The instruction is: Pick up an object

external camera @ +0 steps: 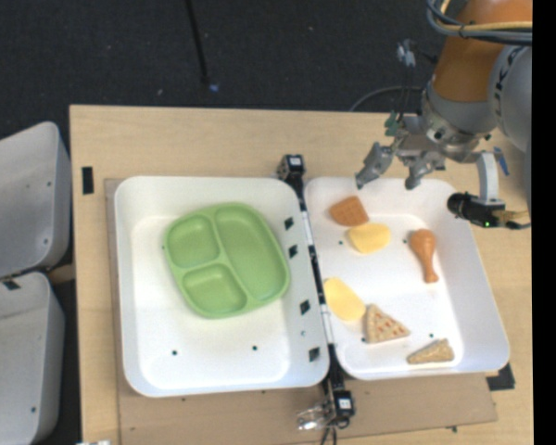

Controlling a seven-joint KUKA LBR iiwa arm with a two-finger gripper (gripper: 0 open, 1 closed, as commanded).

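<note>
My gripper (390, 171) hangs open above the far edge of the right bin (473, 341), with nothing between its fingers. Just below and left of it lies an orange chunk (349, 212). Beside that sits a yellow lump (369, 238). A brown drumstick (426, 252) lies toward the bin's right side. Nearer the front are a yellow wedge (343, 299), a tan pizza-like slice (383, 325) and a small tan triangle (432, 351).
The left bin (144, 341) holds a green three-compartment tray (226, 260). A divider with black clips (308, 267) runs between the bins. White chairs (18, 248) stand off the bench's left side.
</note>
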